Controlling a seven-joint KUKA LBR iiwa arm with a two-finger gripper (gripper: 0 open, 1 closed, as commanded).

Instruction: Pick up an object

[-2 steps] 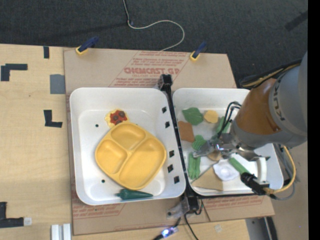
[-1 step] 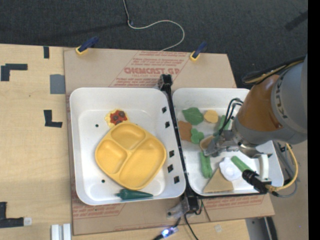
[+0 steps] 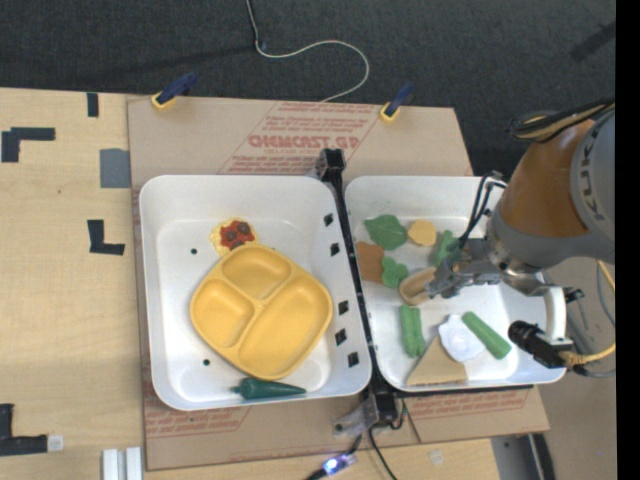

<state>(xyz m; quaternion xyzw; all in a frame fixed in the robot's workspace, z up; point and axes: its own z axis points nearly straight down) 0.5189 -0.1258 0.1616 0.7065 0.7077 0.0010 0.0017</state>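
My gripper (image 3: 447, 271) is low inside the right bin (image 3: 420, 181), near its middle, on the grey arm with the orange band reaching in from the right. Its tip sits right against a tan oval piece (image 3: 414, 287); whether it holds that piece is not visible. Around it lie a green leafy piece (image 3: 386, 232), a yellow piece (image 3: 423, 233), an orange-brown piece (image 3: 369, 262) and a small green piece (image 3: 395, 271). Nearer the front are a long green bean (image 3: 411, 330), a white round piece (image 3: 460, 340), a green stick (image 3: 486, 335) and a tan wedge (image 3: 437, 368).
The left bin (image 3: 170, 298) holds a yellow divided plate (image 3: 262, 311), a small red-topped round toy (image 3: 234, 234) behind it and a dark green pepper (image 3: 270, 390) at the front wall. A black divider strip (image 3: 345, 268) runs between the bins.
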